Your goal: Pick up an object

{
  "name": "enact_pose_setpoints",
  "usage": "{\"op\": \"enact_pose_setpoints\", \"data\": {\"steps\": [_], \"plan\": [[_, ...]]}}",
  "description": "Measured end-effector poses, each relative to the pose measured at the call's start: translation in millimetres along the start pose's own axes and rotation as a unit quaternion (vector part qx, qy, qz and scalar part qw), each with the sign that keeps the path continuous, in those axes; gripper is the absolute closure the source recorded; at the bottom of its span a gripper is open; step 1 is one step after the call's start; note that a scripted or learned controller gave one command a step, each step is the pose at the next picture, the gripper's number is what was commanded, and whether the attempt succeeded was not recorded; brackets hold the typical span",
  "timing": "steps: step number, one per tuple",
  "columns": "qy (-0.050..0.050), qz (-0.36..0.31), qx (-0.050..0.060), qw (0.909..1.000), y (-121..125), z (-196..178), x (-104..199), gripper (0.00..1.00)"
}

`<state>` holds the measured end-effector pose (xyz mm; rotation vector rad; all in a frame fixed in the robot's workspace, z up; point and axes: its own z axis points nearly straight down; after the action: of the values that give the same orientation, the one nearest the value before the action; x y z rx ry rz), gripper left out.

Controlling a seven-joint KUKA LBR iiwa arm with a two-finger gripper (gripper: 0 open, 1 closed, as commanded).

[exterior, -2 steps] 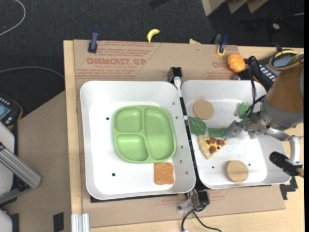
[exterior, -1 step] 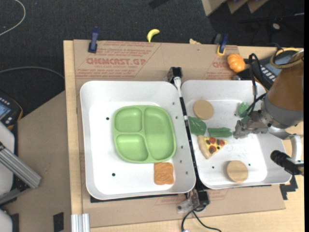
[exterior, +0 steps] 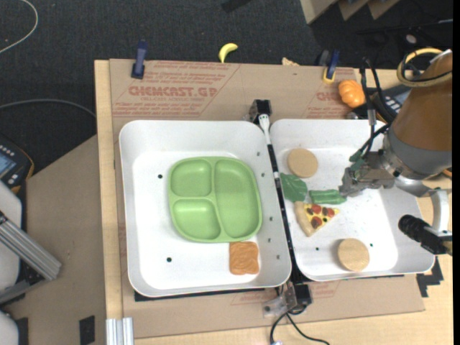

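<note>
In the right bin [exterior: 402,261], my gripper [exterior: 352,182] hangs low near the middle, reaching in from the right. Just left of it lies a green leafy piece [exterior: 293,187] with a long green strip [exterior: 325,196] whose right end comes close to the gripper tip; I cannot tell if they touch. A pizza slice [exterior: 316,216] lies just below the strip. Toward the back of this bin rests a tan round cookie [exterior: 302,163], and a second tan disc [exterior: 353,254] sits at the front.
The left bin [exterior: 140,192] holds a green divided plate [exterior: 214,198] and an orange toast piece [exterior: 244,257] at its front. An orange fruit [exterior: 351,92] and a yellow banana [exterior: 228,50] lie on the cardboard behind the bins.
</note>
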<state>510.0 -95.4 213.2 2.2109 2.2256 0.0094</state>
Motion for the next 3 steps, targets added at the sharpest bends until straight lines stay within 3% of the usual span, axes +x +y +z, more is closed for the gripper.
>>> {"op": "enact_pose_setpoints", "data": {"steps": [1,2,3], "plan": [[0.002,0.0,0.004,1.0,-31,-26,70,1.0],[0.001,-0.001,0.001,1.0,-24,-65,128,1.0],[0.002,0.0,-0.007,1.0,-27,-266,171,1.0]]}}
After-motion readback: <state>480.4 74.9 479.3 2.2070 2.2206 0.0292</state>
